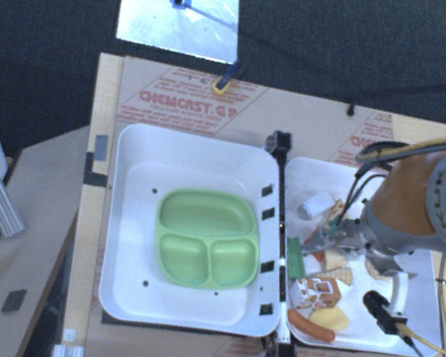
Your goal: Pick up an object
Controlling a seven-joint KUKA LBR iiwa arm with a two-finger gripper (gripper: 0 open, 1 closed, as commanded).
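My gripper [324, 240] hangs low over the middle of the right bin [419, 346], with the grey and orange arm coming in from the right. Just under its tip lies a small red piece [316, 246]. A white cylinder [318, 205] lies behind it, toward the bin's far left. In front of it are a tan cracker [342, 275], a brown and white packet [318, 292], a yellow lump [334, 319] and a red sausage [310, 326]. A green strip [293, 259] lies along the bin's left wall. The arm hides the bin's right middle.
The left bin [139, 202] holds a light green divided plate [204, 238]. A row of black clips [271, 215] runs along the divider between the bins. A shiny metal sheet [182, 6] lies behind the bench.
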